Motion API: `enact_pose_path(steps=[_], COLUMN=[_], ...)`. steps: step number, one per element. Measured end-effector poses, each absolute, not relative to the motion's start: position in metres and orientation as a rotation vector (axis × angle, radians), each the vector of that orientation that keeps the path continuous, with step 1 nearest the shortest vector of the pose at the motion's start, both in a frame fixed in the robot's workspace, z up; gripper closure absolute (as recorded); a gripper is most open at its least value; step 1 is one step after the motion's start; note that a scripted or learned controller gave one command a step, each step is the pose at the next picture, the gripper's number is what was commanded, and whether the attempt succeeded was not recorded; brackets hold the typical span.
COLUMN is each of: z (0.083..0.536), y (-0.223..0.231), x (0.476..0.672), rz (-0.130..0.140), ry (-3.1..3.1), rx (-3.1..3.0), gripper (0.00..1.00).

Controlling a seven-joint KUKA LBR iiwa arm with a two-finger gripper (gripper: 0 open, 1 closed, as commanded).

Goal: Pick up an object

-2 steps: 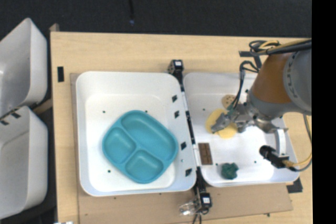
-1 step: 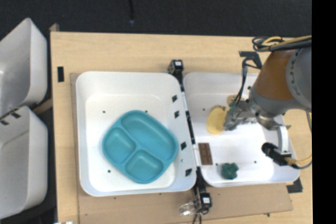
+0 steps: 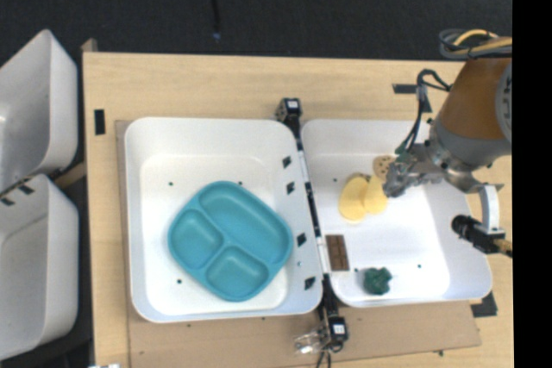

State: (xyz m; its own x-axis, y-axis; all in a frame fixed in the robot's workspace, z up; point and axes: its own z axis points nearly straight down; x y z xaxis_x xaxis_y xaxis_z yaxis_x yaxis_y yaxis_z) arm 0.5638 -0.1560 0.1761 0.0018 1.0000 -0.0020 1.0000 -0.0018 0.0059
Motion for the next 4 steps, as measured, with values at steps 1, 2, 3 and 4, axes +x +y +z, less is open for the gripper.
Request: enact_pose_path(steps=[1,2,3,4], z=[0.207,0.203,0.201,0.205], y=[-0.157,-0.108,-0.056,-0.011], x=[0.565,0.569,0.584,0.597], rz=[0.004,0.001,0.003,0.004], ry=[2.223,2.228,2.227,2.228], rx=[2.214,2.215,2.214,2.214], gripper=[1.0,1.0,1.0,1.0])
